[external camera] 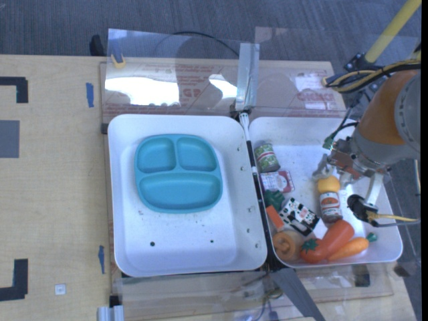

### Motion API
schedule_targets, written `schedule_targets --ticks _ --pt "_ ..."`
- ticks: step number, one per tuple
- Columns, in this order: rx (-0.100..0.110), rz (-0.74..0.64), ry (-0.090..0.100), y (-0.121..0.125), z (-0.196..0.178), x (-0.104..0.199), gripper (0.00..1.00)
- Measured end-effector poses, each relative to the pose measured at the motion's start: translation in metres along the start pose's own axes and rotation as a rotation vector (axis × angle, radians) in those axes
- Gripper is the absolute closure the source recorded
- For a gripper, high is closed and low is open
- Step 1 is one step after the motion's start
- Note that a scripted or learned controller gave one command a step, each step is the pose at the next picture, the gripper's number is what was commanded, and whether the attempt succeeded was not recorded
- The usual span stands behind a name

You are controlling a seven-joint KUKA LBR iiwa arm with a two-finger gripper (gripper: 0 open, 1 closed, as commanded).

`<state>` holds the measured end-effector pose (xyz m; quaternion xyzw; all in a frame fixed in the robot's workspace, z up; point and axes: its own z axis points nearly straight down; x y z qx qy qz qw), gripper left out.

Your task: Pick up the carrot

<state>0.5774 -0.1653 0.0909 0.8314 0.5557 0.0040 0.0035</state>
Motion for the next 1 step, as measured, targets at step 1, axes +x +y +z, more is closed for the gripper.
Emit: schedule_targets --ticks 1 --pt "0.009 0.204 -0.005 0.0433 -0.0862 0.069 1.0"
